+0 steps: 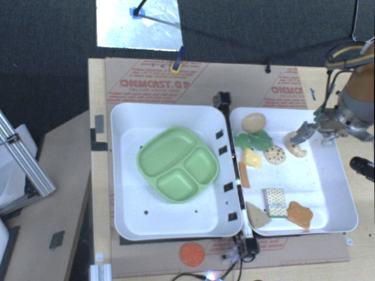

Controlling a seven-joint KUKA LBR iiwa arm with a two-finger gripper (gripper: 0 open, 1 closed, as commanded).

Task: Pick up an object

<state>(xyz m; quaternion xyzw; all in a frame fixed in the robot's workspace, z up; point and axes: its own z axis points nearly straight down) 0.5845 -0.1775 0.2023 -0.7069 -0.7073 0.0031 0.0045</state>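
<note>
While over the right bin [337,174] | claw [302,134] just above tan piece [296,147] | grip unclear

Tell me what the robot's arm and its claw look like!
The arm is chunky and rounded, grey with an orange band above the wrist. Dark and yellowish cables loop above it. Its gripper is a small grey metal piece at the end, sitting over the right bin by a pale toy food piece. It's too small to make out any markings.
</note>
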